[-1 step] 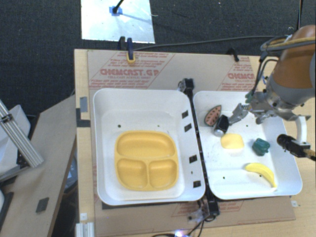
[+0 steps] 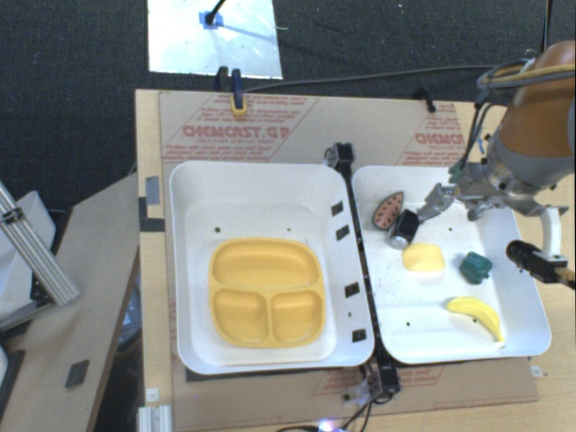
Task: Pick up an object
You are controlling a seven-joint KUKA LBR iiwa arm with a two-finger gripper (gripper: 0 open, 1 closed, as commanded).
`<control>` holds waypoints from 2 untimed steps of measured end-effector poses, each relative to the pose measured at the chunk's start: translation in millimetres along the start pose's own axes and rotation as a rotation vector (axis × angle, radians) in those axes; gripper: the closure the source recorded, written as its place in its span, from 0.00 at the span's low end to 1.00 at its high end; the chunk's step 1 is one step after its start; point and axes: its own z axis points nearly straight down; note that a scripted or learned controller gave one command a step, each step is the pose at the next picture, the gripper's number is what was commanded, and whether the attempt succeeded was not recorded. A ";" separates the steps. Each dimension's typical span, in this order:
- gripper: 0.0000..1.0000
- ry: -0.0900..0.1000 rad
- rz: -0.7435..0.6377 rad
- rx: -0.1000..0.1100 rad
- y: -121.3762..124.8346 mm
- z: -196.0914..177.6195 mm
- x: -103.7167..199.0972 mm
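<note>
A: Where does the pincer (image 2: 407, 227) sit right now?

B: Low over the right bin (image 2: 531, 331), near that bin's far left corner. Its dark tip hangs just beside the slice-shaped toy with the reddish face (image 2: 389, 210). I cannot tell whether it is spread or closed, and nothing is visibly held.

A: So what is there to pick?

B: Four things, all in the right bin. The slice toy lies by the bin's left wall toward the far edge of the counter (image 2: 297, 115). The pale yellow lump (image 2: 423, 258) is just in front of the tip. The teal block (image 2: 475, 266) sits toward the bin's right side, and the banana (image 2: 477, 315) lies near its front right corner. The left bin (image 2: 193, 241) carries a yellow divided plate (image 2: 266, 292).

A: What worries you?

B: The tip stands between the slice and the lump, so it may close on air, or nudge one of them aside. The slice looks thin and lies close to the wall; a descent there could scrape the rim or pin the toy flat. The lump looks rounded and might squirt out of a shallow pinch.
</note>
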 end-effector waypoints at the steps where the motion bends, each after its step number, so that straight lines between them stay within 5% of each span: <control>1: 0.00 0.000 0.002 0.003 -3.7 45.1 -6.7; 2: 0.00 0.001 0.002 0.003 4.4 91.1 -8.8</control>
